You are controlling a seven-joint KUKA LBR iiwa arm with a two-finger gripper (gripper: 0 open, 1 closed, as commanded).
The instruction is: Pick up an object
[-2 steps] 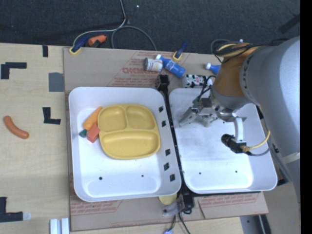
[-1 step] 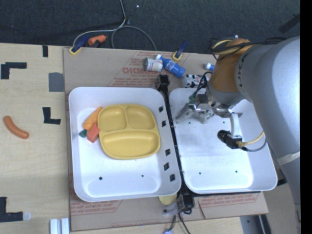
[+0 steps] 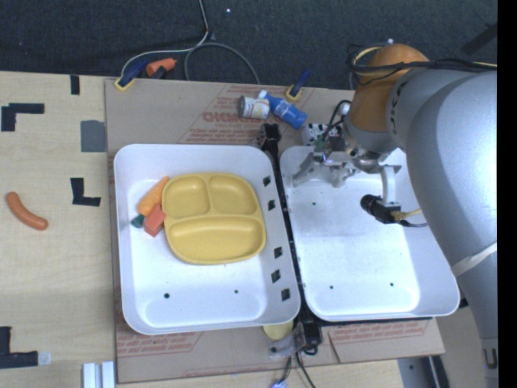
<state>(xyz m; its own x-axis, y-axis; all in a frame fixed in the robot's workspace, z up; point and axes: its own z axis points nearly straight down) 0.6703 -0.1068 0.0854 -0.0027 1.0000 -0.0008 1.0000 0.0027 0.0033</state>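
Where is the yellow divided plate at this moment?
The yellow divided plate lies in the left bin, toward its far half, with a small carrot toy touching its left edge.

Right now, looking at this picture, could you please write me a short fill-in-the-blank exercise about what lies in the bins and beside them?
1. The yellow divided plate lies in the ____ bin of the view.
2. The plate has ____ compartments.
3. The toy carrot touches the plate's ____ edge.
4. The sausage lies ____ the bins.

Missing words: left; three; left; outside
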